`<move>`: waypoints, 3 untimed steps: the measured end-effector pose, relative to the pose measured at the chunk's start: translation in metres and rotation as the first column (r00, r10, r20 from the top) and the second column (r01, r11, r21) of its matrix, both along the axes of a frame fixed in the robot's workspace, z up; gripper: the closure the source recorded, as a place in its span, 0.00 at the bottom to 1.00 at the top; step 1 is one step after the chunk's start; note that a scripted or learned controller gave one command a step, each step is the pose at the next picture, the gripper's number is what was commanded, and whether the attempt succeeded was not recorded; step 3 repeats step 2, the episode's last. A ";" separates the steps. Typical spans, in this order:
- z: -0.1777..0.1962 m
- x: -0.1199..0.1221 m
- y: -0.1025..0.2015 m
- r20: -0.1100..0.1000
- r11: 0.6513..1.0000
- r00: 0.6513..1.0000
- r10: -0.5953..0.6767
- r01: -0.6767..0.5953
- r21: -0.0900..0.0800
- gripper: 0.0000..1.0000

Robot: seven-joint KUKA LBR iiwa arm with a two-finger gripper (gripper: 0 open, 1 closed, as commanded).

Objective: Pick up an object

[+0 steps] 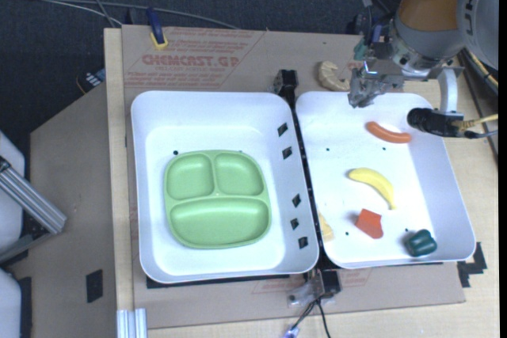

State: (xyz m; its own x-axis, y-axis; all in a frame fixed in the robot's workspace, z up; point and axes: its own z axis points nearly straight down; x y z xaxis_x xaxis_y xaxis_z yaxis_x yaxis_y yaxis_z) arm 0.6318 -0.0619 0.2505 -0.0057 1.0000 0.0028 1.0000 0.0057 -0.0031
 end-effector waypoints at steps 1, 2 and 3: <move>0.003 0.009 0.048 0.005 1.000 1.000 0.000 0.000 -0.001 1.00; 0.004 0.013 0.101 0.005 1.000 1.000 -0.001 0.001 -0.002 1.00; 0.004 0.013 0.101 0.005 1.000 1.000 -0.001 0.001 -0.002 1.00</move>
